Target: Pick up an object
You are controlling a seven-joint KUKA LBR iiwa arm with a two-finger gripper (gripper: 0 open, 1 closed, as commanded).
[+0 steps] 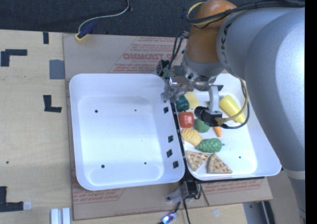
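From my seat the left bin (119,134) gives open white floor from wall to wall, so a descent there meets nothing. The right bin (252,153) is tighter: toys crowd its left side along the shared wall (171,129), with the red block (186,119), corn cob (191,137), green bumpy piece (210,144) and 2 pizza slices (207,161) packed close. I see bare floor toward its right and lower right edge. The arm (257,44) overhangs the bin's upper part, and the black cable (233,125) loops across near the yellow cylinder (230,105).
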